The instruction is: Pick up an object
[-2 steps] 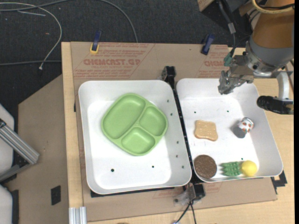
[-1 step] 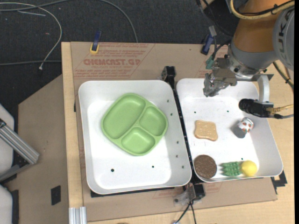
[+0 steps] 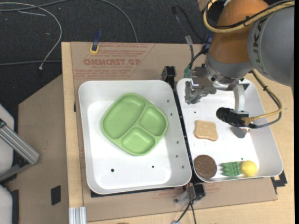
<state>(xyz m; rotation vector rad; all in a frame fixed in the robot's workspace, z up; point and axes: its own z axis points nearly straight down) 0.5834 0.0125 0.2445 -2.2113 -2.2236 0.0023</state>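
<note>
The gripper is seen over the upper part of the right bin, hanging from the arm's orange band; a grey finger shows on its left side and another grey member on its right, and between them only white bin floor is seen, so the fingers are judged to be spread wide with nothing held. A black fitting with a yellow cable lies just below the gripper. The candidates for picking all lie in the right bin: a toast-shaped tan slice just below the gripper, a round brown disc at the bin's lower left corner, and beside the disc a green piece touching a yellow ball. The left bin holds a green three-compartment plate. The step in hand is judged to be the approach, with no object yet reached. For a clean grasp, the toast slice is the nearest target; being flat, it would need the fingers lowered right to the bin floor and closed across its narrow width. The yellow ball may roll, and the bin wall crowds the disc. Red print on the cardboard sheet above the left bin is read as "CHEMCAST GP"; smaller lines are illegible.
</note>
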